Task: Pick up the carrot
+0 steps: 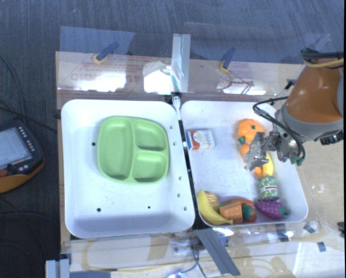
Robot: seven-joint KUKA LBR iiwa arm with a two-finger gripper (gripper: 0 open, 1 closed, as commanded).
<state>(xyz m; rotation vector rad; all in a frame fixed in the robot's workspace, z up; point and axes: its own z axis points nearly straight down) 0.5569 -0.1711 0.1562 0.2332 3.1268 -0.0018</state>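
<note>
Carrot point(243, 148), a tapered orange plastic toy, lies just left of the metal gripper point(257, 155) in the glossy right bin point(219, 172); whether the gripper is clenched cannot be told.

A robot arm with a broad, rounded orange band point(316, 96) above a smooth grey wrist section point(303, 126). Thin black cables point(267, 106) loop beside the wrist. At the end sits a small metallic silver two-finger gripper point(257, 155) with dark fittings.
</note>
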